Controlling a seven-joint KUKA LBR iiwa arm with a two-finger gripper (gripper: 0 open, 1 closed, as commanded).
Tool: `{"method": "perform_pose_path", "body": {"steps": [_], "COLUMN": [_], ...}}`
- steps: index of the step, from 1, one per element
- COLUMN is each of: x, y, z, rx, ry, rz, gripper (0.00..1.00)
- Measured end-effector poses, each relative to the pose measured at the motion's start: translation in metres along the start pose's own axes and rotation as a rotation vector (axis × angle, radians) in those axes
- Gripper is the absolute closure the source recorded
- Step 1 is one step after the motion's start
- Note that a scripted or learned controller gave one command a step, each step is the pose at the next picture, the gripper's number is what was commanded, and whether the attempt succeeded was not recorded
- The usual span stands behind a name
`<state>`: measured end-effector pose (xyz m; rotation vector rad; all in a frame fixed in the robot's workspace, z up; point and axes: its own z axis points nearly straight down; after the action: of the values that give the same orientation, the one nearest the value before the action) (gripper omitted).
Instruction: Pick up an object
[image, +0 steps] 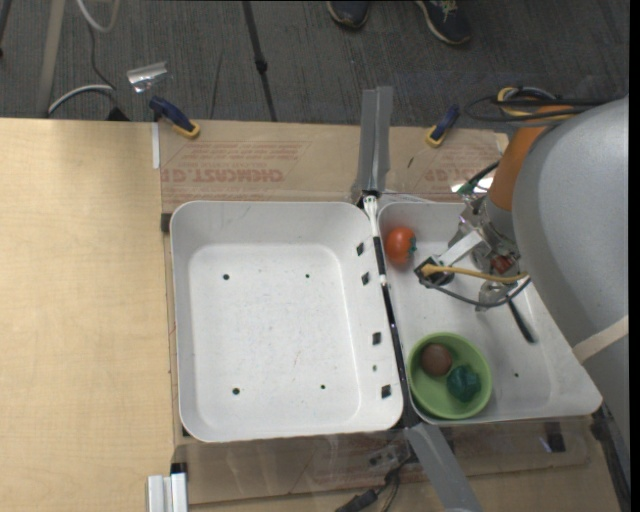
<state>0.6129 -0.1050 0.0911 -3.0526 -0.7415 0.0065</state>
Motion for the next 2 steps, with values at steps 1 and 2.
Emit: {"method": "perform_pose_path", "body": {"steps": [1,2], "x": [0.035,-0.076], "y": [0.007,0.06], "z": [-0.001,-0.078], "rx": [0.0,-0.001], "ry": [0.001,0.001], "rz": [0.137,0.093], "gripper": [0.0,0.0]}}
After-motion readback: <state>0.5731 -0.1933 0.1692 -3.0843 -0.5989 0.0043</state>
